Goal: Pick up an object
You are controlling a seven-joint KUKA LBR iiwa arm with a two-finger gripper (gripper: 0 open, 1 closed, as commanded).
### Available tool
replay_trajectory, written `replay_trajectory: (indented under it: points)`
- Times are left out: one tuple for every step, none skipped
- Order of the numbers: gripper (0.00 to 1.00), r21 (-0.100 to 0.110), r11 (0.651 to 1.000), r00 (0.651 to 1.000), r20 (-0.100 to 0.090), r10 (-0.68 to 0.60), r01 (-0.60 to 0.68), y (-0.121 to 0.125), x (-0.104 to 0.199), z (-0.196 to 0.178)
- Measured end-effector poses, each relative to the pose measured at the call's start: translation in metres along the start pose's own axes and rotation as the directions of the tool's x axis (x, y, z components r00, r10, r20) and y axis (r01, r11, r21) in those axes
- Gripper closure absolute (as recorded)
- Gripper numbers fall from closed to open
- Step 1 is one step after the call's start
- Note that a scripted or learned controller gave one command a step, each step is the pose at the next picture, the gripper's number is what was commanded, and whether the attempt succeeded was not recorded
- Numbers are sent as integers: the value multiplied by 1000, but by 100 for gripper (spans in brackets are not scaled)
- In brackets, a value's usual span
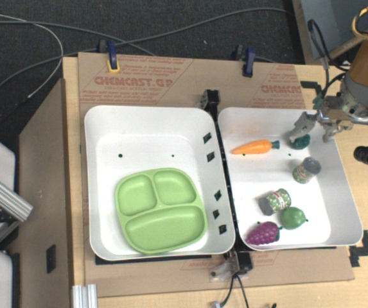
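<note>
Bench seen from above at a slant, bearing two shallow white plastic bins side by side on a brown cardboard sheet that is held at its far edge by two clamps. The left-hand white bin holds a light green plastic divided plate with three compartments, lying flat in the bin's near half. The right-hand white bin holds the loose objects. An orange plastic toy carrot with a green top lies on its side near the far left of this bin, its tip towards the divider. A small grey cylindrical can lies to the right of centre. A small can with a green patterned label lies tipped over nearer the camera; just beside it sits a round green plastic toy apple, and a purple plastic bunch of toy grapes lies by the near wall (close to the apple, contact not clear). A small dark teal object rests at the far right of the bin. The grey arm enters from the right, and its two-finger gripper hangs over the bin's far right corner with its fingers spread apart, one of them just above the teal object, nothing between them.
</note>
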State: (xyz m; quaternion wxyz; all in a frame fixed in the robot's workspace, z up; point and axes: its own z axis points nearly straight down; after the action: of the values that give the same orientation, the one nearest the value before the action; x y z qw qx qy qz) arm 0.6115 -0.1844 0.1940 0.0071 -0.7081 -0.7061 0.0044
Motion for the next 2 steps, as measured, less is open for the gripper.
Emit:
replay_trajectory:
  points:
    - [0,-15,1000,1000,3,-3,3,3,1,-9]
    - [0,-9,1000,1000,1,-2,2,-6,0,48]
